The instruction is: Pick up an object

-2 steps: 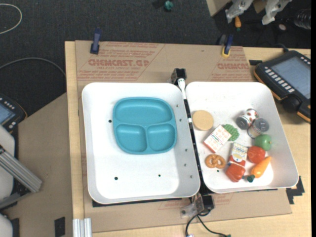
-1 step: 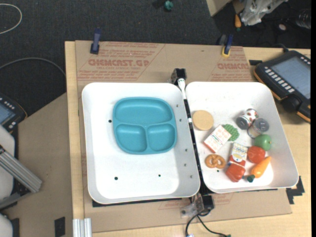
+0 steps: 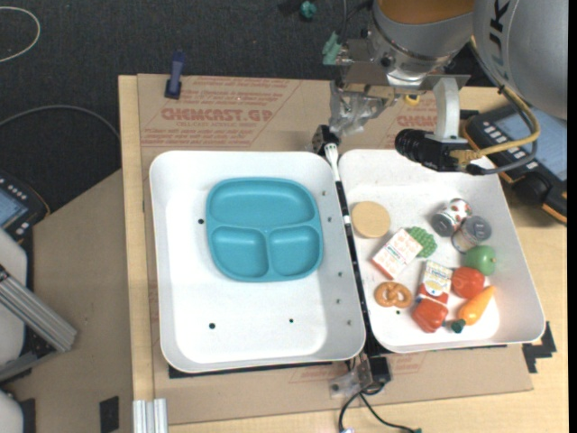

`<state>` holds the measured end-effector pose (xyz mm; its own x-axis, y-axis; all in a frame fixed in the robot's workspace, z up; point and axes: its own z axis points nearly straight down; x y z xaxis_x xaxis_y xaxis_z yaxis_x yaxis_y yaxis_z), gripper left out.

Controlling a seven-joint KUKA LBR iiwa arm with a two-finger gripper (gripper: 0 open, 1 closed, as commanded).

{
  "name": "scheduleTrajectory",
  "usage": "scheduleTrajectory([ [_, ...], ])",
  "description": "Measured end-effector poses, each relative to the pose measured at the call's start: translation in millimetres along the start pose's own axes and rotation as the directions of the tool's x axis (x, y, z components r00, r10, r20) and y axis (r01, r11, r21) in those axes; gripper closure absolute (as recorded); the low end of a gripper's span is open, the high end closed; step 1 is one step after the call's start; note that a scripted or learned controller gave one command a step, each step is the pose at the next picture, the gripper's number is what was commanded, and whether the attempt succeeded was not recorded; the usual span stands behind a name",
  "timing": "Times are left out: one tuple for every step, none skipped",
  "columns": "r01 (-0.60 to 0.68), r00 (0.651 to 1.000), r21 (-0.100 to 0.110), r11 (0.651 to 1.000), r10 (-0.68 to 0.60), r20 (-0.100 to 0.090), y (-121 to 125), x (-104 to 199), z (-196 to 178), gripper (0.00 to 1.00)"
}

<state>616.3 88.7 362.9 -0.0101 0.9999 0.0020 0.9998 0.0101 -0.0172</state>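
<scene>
Toy foods (image 3: 433,278), right bin (image 3: 518,323): clustered near front, well apart from claw (image 3: 361,115) above far rim; claw's state cannot be told.

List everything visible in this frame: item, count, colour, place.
Bins: 2, white, side by side on the bench.
Divided plate: 1, teal, left bin.
Round cookie: 1, tan, right bin, upper left.
Pretzel: 1, brown, right bin, lower left.
Cartons: 2, white and red, right bin, middle.
Can: 1, silver, right bin, right side.
Carrot: 1, orange, right bin, lower right.
Arm: 1, grey with orange band, top right.
End effector: 1, metallic, above the bins' far edge.
</scene>
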Motion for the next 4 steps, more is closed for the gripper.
scheduleTrajectory([
  [0.001,1.000,-0.025,1.000,-0.001,-0.003,3.2,93.1,-62.5,1.00],
  [-0.003,1.000,-0.009,1.000,0.003,0.002,-25.7,139.8,-9.9,1.00],
  [-0.008,1.000,-0.010,1.000,0.008,0.004,-65.8,136.3,20.6,1.00],
  [-0.008,1.000,-0.009,1.000,0.008,0.003,-122.7,136.9,41.8,1.00],
])
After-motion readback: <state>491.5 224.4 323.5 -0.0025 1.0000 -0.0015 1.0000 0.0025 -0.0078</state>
